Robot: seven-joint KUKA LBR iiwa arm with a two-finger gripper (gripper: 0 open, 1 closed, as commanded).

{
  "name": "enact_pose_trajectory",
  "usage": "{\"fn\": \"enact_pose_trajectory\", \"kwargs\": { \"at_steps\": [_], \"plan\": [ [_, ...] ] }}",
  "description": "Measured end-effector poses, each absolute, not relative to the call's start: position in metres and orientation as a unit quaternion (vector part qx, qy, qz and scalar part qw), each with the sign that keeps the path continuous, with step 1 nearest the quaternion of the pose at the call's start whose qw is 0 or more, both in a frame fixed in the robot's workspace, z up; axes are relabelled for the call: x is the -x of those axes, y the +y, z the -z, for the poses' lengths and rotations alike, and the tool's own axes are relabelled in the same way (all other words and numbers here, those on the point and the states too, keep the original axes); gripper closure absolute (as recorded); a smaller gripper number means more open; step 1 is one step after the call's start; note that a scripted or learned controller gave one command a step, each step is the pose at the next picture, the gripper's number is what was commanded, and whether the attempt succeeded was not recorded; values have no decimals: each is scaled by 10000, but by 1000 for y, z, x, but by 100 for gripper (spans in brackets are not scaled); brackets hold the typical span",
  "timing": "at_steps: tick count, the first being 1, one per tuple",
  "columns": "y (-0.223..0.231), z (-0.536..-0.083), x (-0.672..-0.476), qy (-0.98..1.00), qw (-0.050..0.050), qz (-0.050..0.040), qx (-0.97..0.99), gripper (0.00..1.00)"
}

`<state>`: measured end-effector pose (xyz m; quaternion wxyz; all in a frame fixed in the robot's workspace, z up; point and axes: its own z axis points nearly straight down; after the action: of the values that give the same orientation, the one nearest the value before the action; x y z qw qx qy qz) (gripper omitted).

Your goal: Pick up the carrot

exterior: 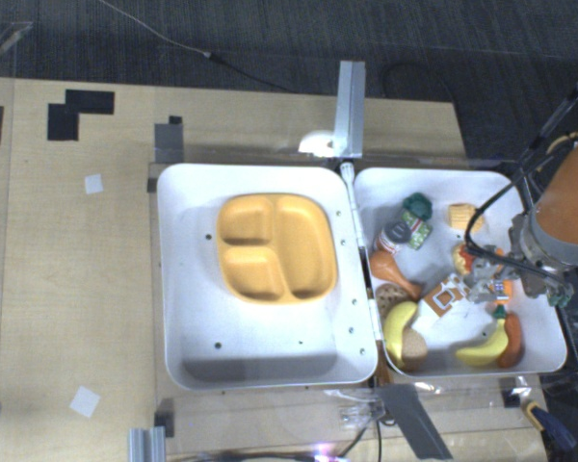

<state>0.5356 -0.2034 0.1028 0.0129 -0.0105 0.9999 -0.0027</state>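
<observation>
STAGE: approach | gripper [484, 287] above carrot [510, 335] in right bin [559, 354] | finger state: cannot tell | carrot not lifted | REMAINING: grasp, lift

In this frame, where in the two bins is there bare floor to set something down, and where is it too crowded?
Free: the left bin, its floor bare all round the yellow divided plate, widest along the near wall. In the right bin, a small bare patch between the two bananas. Crowded: the rest of that bin, with the gripper above the carrot and other toys.
</observation>
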Motion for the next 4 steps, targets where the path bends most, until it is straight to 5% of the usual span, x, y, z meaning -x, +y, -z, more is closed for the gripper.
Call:
{"fn": "enact_pose_trajectory", "kwargs": {
  "at_steps": [2, 3, 4],
  "plan": [
    [-136, -183, -543, 9920, 63, 15, 1261, 100],
    [-78, -196, -506, 9787, 43, 3, 2053, 100],
    [-158, -120, -532, 9233, 123, 78, 3837, 100]
  ]
}}
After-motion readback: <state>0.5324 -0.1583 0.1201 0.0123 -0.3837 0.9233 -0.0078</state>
